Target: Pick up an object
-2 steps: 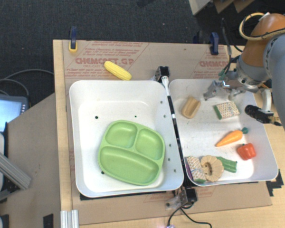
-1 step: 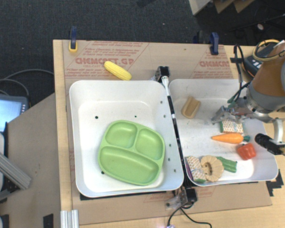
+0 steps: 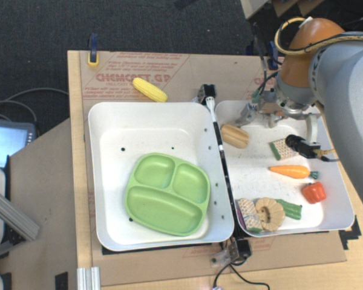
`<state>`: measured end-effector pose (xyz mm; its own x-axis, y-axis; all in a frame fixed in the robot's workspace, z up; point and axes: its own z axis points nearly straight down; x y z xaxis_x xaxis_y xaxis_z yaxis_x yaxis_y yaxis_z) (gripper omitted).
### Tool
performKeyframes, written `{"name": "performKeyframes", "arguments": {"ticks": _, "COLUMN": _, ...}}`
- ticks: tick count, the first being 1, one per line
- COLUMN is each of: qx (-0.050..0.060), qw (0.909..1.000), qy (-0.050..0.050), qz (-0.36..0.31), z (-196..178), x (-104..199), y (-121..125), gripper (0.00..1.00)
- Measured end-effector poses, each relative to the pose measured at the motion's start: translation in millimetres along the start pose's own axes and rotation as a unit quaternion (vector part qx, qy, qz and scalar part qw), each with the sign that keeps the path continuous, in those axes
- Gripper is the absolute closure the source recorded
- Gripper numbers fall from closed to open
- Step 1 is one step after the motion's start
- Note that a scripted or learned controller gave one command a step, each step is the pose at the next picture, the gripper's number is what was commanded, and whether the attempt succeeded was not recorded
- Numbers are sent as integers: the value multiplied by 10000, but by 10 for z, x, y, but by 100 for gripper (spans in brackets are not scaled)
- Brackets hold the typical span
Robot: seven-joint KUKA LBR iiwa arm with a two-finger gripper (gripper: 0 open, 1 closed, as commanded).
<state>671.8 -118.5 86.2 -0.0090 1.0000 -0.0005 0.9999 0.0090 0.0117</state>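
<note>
My gripper [image 3: 261, 113] hangs low over the far end of the right bin [image 3: 339, 219], below the orange band of the arm. Just left of and in front of it lies a tan wooden block [image 3: 235, 136], close to the bin's left wall. Further along the same bin are a green-and-white checked piece [image 3: 279, 150], an orange carrot [image 3: 290, 171], a red pepper [image 3: 314, 192], a green pod [image 3: 290, 209], a tan ring-shaped biscuit [image 3: 268, 213] and a checked waffle piece [image 3: 247, 209]. Nothing is visibly held.
The left bin [image 3: 109, 125] bears a green divided plate [image 3: 167, 193]. A yellow corn cob [image 3: 149, 90] lies on the bench behind that bin. A black-headed brush [image 3: 208, 95] rests along the divide between the bins. The arm covers the right bin's far right corner.
</note>
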Motion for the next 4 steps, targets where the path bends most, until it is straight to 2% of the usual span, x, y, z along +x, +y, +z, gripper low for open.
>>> {"name": "performKeyframes", "arguments": {"ticks": 1, "qx": 23, "qw": 10000, "qy": -26, "qz": 65, "z": -386, "x": -857, "y": -52, "gripper": 0}}
{"name": "performKeyframes", "arguments": {"ticks": 2, "qx": 27, "qw": 10000, "qy": -17, "qz": 52, "z": -675, "x": -1067, "y": -48, "gripper": 0}}
{"name": "performKeyframes", "arguments": {"ticks": 3, "qx": 126, "qw": 9999, "qy": 30, "qz": 53, "z": 54, "x": -753, "y": -946, "gripper": 0}}
{"name": "performKeyframes", "arguments": {"ticks": 4, "qx": 81, "qw": 9999, "qy": 5, "qz": 86, "z": -569, "x": -1068, "y": -1941, "gripper": 0}}
